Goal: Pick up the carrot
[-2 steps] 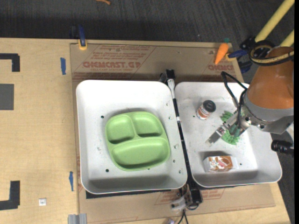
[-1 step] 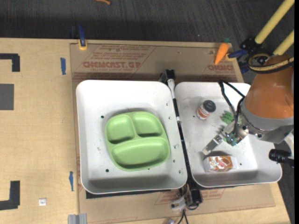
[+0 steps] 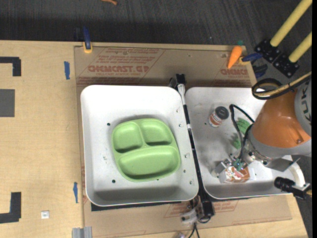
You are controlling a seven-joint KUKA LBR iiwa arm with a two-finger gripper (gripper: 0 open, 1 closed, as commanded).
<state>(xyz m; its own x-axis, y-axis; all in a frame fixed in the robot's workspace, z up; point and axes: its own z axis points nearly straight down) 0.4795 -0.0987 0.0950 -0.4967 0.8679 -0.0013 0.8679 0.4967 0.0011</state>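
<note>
Starting at the left, the desk (image 3: 39, 133) is carrying the left bin (image 3: 91, 133), and the green plate (image 3: 146, 148) with three compartments is lying in the middle of it. To the right of the green plate, the right bin (image 3: 203, 133) is sitting just beside the left one. A small jar (image 3: 218, 116) is standing there, right of the plate and a little further back, and something green (image 3: 242, 128), too blurred to name, is lying further right again.

The arm (image 3: 277, 123) is reaching in from the far right of the plate, and its gripper (image 3: 237, 165) is hanging low over the near part of the right bin. An orange piece with white on it (image 3: 233, 174) is lying directly under the gripper, and I am taking this as the carrot, though it is partly covered and I am not certain. I cannot tell whether the gripper is spread or pressed together, nor whether it is touching the carrot.

As a judgement, the carrot is looking like a toy: light, rather stiff and probably smooth, so it is likely slipping or rolling under a weak pinch. I am thinking the best hold is across its thicker part, near the middle, and not at the narrow tip.
</note>
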